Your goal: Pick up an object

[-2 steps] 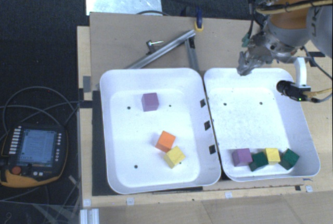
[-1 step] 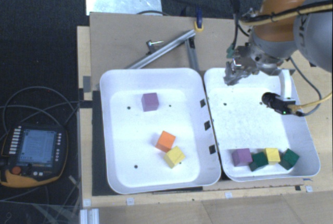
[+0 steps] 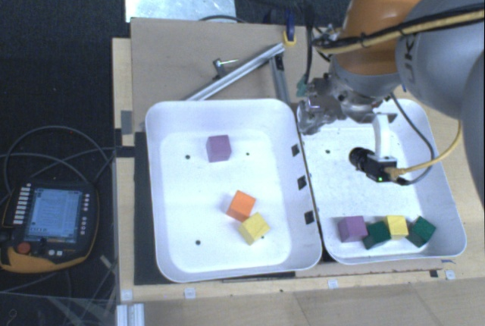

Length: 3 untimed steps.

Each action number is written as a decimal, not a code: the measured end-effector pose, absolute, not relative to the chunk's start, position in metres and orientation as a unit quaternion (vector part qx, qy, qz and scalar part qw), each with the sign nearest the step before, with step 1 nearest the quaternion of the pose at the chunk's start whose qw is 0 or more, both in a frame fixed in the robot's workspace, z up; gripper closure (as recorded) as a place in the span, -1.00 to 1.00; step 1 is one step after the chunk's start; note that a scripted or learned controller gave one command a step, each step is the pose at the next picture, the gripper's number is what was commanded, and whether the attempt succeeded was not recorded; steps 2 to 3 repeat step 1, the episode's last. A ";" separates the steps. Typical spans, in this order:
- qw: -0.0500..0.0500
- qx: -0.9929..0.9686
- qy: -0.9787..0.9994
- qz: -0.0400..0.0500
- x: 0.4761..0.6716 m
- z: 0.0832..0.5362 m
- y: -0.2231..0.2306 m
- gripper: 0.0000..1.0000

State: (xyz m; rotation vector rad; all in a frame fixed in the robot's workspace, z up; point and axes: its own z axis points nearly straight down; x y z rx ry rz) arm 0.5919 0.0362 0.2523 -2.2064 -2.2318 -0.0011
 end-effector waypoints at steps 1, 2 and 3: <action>0.001 -0.703 -0.711 -0.001 0.570 0.257 0.086 1.00; 0.001 -0.703 -0.711 -0.001 0.570 0.257 0.086 1.00; 0.001 -0.703 -0.711 -0.001 0.570 0.257 0.086 1.00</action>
